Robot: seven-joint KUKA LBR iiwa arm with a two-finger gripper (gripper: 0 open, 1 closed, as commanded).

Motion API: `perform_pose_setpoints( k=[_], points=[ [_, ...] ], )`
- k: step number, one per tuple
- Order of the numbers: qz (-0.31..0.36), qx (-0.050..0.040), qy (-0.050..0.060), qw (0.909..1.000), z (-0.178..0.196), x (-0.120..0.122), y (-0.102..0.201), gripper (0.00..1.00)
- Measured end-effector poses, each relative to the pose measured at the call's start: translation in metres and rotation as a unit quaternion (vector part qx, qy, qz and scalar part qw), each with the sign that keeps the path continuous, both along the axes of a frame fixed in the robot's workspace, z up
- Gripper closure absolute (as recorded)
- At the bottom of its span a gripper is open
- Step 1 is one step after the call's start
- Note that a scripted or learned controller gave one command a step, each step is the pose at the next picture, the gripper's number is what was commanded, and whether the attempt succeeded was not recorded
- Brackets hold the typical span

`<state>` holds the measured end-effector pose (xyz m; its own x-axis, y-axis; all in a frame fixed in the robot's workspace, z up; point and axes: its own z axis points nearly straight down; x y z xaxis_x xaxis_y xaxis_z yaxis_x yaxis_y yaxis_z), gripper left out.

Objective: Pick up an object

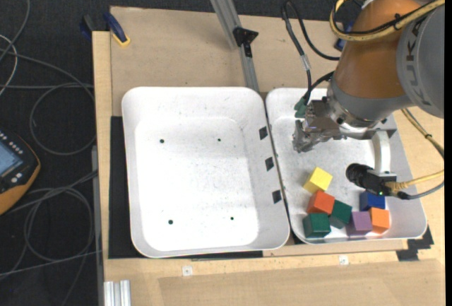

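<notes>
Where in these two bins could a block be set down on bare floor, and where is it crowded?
The left bin floor is bare from wall to wall. In the right bin, blocks crowd the near end, from the yellow block forward; the gripper hangs over its far end.

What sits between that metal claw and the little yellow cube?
Nothing: in the camera view, bare white bin floor separates the gripper from the yellow cube.
</notes>
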<state>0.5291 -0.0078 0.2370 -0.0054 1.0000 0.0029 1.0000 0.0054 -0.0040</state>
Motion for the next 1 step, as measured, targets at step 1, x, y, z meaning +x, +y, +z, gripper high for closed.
perform_pose_setpoints(
  k=[1],
  points=[
    [0.001, 0.0004, -0.001, 1.0, 0.0006, -0.0053, 0.0544, 1.0]
  ],
)
